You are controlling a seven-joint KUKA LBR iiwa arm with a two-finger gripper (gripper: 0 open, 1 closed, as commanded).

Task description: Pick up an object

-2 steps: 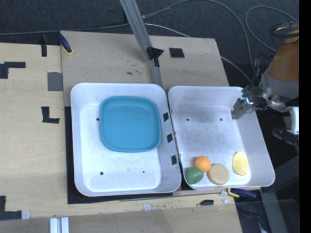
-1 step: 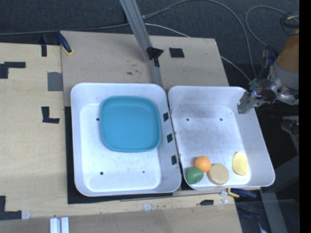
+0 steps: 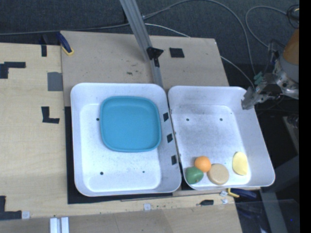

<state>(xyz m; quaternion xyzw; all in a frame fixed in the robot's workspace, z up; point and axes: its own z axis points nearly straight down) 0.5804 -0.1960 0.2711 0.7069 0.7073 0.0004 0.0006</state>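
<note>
Lying in the right bin's (image 3: 252, 144) near corner are an orange ball (image 3: 202, 163), green ball (image 3: 194, 174), tan disc (image 3: 218, 174) and yellow piece (image 3: 240, 163). Whether the gripper (image 3: 252, 97), at that bin's far right rim, is open is unclear. A blue plate (image 3: 130, 123) fills the left bin (image 3: 82, 144) on the wooden bench (image 3: 29, 144).
</note>
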